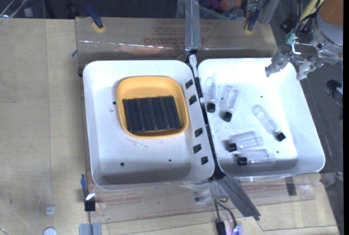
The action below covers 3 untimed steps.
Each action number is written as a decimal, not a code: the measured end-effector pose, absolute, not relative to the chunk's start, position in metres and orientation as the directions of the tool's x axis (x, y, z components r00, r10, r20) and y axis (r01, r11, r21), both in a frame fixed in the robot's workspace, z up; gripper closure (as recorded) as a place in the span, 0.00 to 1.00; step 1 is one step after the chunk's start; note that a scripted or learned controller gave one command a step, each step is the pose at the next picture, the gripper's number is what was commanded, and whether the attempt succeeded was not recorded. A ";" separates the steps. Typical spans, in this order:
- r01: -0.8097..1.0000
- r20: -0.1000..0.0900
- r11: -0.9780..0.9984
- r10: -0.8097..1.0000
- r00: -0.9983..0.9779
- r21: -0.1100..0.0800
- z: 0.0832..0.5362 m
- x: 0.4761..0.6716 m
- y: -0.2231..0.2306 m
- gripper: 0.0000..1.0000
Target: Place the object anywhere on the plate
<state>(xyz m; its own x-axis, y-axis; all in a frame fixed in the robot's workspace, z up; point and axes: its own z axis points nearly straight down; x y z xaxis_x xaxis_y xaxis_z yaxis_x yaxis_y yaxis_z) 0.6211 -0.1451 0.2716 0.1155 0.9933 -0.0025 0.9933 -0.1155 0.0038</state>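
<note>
Small clear plastic vials w/ black caps lie scattered in right white bin. Yellow rounded-square plate w/ dark ribbed insert sits in left white bin. Claw over right bin's far-right corner, grip state can't tell.

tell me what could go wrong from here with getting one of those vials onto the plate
1. The vials are clear and pale against the white right bin, so a grasp could miss.
2. Two vials lie close together near the front; closing there may nudge or grab both.
3. The gripper sits at the bin's far rim, and the yellow plate is in the left bin, so a loosely held vial could slip over the divider.
</note>
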 end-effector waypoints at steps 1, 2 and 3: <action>0.955 0.001 0.295 0.955 -0.295 0.000 0.220 0.601 -0.204 0.00; 0.766 -0.007 0.642 0.766 -0.642 0.005 0.232 0.634 -0.223 0.00; 0.593 -0.009 0.805 0.593 -0.805 0.004 0.254 0.656 -0.222 0.00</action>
